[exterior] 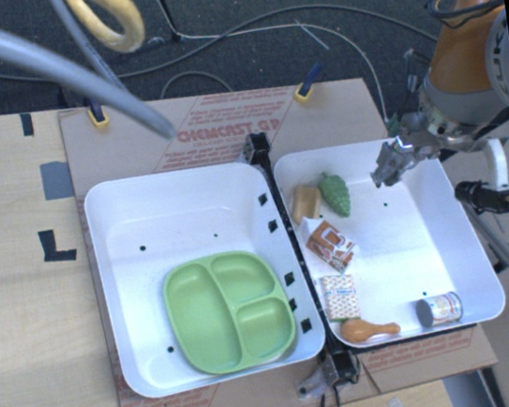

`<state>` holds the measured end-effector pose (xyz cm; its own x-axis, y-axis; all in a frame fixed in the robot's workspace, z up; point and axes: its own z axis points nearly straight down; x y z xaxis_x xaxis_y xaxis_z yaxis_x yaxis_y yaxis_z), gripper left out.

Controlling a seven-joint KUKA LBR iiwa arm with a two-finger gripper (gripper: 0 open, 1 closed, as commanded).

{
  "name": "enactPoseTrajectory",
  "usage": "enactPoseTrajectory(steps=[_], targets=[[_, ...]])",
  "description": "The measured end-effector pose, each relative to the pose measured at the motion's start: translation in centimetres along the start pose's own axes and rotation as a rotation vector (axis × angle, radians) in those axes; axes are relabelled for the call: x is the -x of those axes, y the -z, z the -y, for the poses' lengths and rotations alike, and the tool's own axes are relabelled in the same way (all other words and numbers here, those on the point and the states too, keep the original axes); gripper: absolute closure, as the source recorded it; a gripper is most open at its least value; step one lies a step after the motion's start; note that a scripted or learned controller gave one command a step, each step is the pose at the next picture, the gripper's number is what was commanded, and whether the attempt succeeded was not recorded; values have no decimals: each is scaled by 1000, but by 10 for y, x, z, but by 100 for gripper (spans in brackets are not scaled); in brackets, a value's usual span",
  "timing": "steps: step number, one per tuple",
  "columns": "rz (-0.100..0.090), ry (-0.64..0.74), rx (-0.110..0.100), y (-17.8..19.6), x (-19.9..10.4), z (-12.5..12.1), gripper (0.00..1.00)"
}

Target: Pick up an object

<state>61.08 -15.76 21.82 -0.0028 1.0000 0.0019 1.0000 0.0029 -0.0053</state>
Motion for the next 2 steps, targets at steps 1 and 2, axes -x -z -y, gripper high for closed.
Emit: enactPoseTrajectory(steps=[1,2], targets=[[0,4,0,5,-58,-11,100],[2,3,-1,-5,-116,-24,100]])
